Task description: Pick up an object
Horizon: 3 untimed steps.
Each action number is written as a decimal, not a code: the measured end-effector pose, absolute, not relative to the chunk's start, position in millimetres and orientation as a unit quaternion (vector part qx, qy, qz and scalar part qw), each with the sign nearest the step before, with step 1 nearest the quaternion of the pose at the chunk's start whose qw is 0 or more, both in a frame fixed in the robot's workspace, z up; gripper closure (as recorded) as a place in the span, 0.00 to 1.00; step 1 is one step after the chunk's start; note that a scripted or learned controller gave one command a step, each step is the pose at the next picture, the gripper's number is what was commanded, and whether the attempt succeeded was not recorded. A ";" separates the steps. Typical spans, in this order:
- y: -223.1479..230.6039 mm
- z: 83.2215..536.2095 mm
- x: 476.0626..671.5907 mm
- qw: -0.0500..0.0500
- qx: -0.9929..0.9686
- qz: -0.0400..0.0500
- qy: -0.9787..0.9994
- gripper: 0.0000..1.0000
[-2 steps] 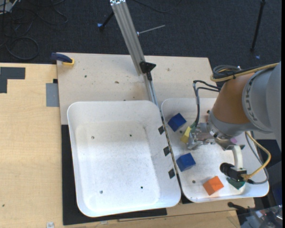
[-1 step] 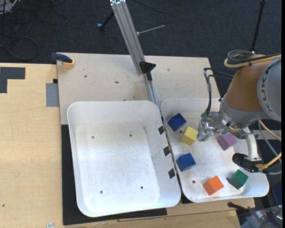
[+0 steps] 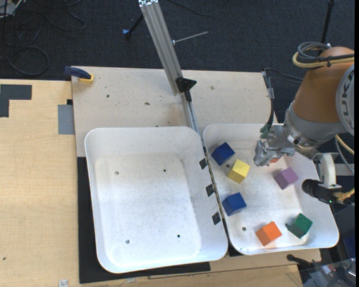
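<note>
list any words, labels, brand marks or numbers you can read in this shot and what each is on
"UK": large dark letters on the grey arm housing at the view's right edge, cut off by the frame, so the full word cannot be read.
Checkerboard marker atop the slanted aluminium post: a pattern, no characters.
No legible text on the coloured blocks, for example the yellow block, or on the white bins.
</note>
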State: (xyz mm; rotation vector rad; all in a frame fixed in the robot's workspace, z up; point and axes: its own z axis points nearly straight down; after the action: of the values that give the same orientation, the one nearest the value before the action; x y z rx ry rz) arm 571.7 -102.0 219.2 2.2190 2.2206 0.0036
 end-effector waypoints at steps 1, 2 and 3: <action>-103.6 245.1 572.1 0.000 0.707 0.000 0.707 1.00; -51.9 249.0 565.3 -0.002 0.706 0.000 0.708 1.00; -0.3 233.4 553.2 -0.003 0.706 -0.001 0.708 1.00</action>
State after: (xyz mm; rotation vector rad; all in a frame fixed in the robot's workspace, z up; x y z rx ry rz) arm 553.2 -0.3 233.4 2.2213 2.2290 -0.0032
